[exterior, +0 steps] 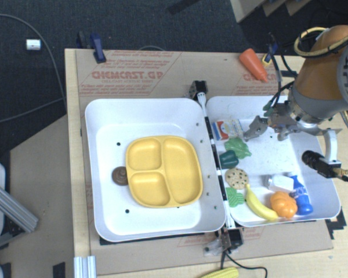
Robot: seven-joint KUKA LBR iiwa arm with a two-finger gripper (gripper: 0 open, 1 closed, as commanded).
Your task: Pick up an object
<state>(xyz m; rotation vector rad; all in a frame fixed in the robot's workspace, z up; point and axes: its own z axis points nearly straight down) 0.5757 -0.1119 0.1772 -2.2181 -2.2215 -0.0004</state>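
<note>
The arm's gripper (268, 129) hangs over the upper part of the right bin (330, 204), its two grey fingers spread apart with nothing between them, one tip near the bin's upper left corner and the other a little to the right. Just beside that left fingertip lie a clear packet with red and blue print (224, 128) and a green leafy toy (238, 146), with a dark green piece (228, 158) touching it below. Further down the left side sits a round speckled cookie (236, 178) and, under it, a bright green bit (236, 197). A yellow banana (259, 205) curves along the bottom edge, touching an orange (283, 204), and a white and blue bottle (294, 188) lies against the orange's upper right. The left bin (98, 155) carries a yellow divided plate (163, 170) with three compartments, and a small brown disc (120, 175) peeks out just at its left rim. Both bins rest on a brown cardboard sheet (133, 71) printed with red lettering, an orange carrot toy (254, 65) lying on it above the right bin and a blue clip (97, 47) at its upper left corner. Around the bench is dark carpet (35, 10), with a white cable looping across it.
</note>
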